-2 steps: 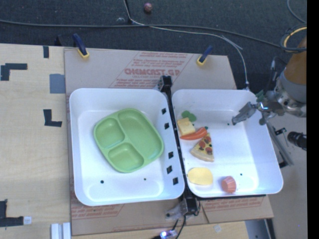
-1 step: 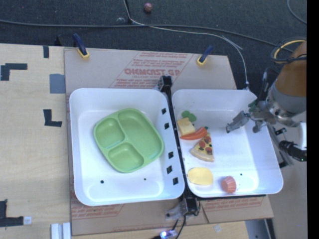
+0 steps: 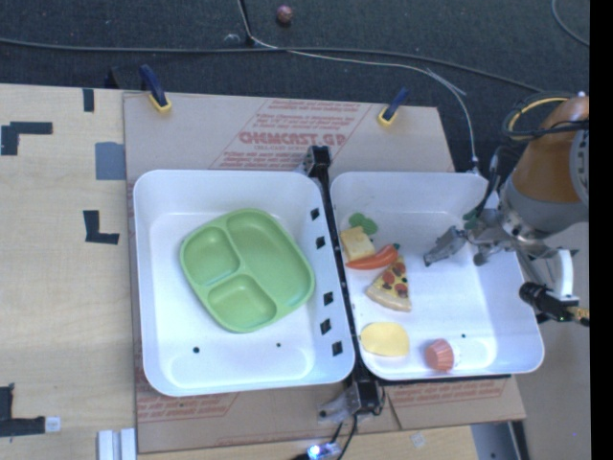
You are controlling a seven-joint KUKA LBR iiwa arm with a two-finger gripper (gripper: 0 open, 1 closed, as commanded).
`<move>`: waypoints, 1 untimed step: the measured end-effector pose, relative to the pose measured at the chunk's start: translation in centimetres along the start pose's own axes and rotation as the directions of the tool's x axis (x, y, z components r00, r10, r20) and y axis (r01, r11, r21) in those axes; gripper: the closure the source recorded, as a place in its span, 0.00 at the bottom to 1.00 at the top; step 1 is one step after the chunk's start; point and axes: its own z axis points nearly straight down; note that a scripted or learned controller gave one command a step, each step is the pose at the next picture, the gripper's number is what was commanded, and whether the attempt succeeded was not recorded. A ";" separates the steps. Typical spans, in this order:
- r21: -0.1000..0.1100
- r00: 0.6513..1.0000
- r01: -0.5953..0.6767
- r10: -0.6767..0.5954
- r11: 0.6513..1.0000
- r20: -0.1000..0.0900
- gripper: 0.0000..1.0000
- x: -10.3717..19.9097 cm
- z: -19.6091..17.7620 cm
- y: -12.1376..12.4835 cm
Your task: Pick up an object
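Gripper (image 3: pixel 442 250), fingers apparently open and empty, hovers right of centre over the right bin (image 3: pixel 508 353). Pizza slice (image 3: pixel 392 287) lies lower left, touching chilli (image 3: pixel 372 259); crowding risks a missed grasp.

One fixed camera looks down at a slant on a tabletop (image 3: pixel 57 286) with two white bins side by side.

The camera sits high enough to take in both bins whole. The left bin (image 3: pixel 158 257) lies near the middle of the view and the right bin (image 3: pixel 479 314) toward the right side. Dark floor (image 3: pixel 383 17) with cables runs across the top, so the far side of the scene is up and the near edge is down. The grey and orange arm (image 3: pixel 551 175) enters from the right, and its end effector (image 3: pixel 448 247) hangs over the right bin. Nothing is seen close up.
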 end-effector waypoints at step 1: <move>-0.004 1.000 0.001 -0.001 1.000 0.001 1.00 0.0 -1.3 0.1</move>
